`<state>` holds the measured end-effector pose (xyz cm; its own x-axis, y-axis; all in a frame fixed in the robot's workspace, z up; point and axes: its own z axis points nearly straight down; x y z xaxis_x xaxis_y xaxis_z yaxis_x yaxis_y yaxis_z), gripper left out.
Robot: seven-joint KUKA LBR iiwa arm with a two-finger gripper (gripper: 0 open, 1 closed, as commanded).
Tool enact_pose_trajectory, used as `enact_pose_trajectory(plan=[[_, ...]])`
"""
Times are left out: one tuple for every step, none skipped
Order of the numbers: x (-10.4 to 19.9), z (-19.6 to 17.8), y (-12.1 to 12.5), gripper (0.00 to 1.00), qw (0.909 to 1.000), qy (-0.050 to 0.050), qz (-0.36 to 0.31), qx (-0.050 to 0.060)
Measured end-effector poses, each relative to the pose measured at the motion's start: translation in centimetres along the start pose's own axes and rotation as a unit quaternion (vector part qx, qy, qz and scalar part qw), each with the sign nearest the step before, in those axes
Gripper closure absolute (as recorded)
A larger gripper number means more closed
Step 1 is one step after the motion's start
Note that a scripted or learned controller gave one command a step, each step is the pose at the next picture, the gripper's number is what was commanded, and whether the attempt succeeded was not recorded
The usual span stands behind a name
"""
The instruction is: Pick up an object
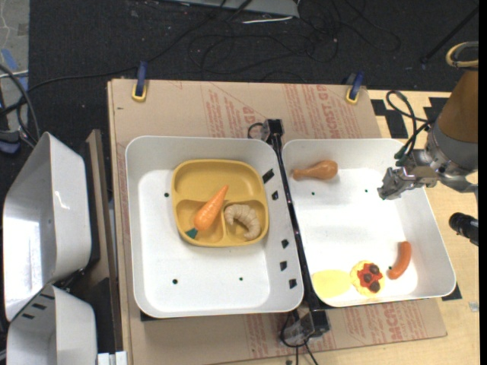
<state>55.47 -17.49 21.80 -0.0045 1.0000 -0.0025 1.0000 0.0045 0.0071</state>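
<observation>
Approach is in hand: gripper (393,184), finger state impossible to tell, hangs above right bin (434,219); next it must descend onto sausage (399,260).

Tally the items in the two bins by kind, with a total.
Yellow divided plate: 1
Carrot: 1
Shrimp: 1
Chicken drumstick: 1
Sausage: 1
Pizza slice: 1
Flat yellow piece: 1
Total: 7
The carrot and shrimp lie in the plate in the left bin; the other four lie in the right bin.
</observation>
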Motion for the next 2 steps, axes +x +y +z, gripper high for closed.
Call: enact_pose_trajectory(plan=[[0.0, -0.8, 0.1, 1.0, 1.0, 0.001, 0.001, 0.002], [5.6, 0.1, 0.7, 1.0, 1.0, 0.002, -0.002, 0.004]])
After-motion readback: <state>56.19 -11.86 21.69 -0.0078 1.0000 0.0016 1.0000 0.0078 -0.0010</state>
